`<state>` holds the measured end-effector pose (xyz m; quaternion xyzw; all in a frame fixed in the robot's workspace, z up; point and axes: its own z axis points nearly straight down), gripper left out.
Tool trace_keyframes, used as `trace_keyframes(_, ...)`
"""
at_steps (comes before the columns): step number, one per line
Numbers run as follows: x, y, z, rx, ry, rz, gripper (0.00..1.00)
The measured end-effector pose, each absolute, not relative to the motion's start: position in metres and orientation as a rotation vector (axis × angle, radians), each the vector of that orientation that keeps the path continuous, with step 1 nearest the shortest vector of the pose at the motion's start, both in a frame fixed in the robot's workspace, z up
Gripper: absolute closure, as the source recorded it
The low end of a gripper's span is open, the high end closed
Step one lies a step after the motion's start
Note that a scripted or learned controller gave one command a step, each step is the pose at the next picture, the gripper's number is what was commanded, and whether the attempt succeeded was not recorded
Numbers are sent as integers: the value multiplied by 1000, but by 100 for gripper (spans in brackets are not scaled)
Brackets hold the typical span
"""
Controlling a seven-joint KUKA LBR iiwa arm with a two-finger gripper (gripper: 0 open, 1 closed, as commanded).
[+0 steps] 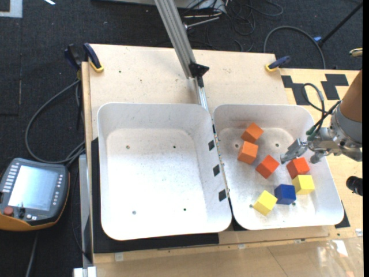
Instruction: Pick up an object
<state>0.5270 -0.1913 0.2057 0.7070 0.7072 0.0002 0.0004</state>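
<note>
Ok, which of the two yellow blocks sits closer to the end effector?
The yellow block just below the red block, right of the blue block. The other yellow block lies left of the blue one, farther from the end effector.

A pale wooden bench top (173, 74) is set on dark carpet (40, 68), clamped at its far corners. A handheld control pendant (31, 192) is seen at nine o'clock, with cables (248, 16) strewn toward twelve.
</note>
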Motion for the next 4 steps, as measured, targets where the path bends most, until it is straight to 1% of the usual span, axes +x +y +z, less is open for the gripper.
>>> trace_keyframes(1, 540, -114, 94, 2217, 2225, 0, 0)
trace_keyframes(2, 603, -121, 96, 2213, 2222, 4, 0)
trace_keyframes(3, 600, -121, 106, 2215, 2224, 0, 100)
trace_keyframes(4, 538, -158, 148, 2228, 2213, -3, 100)
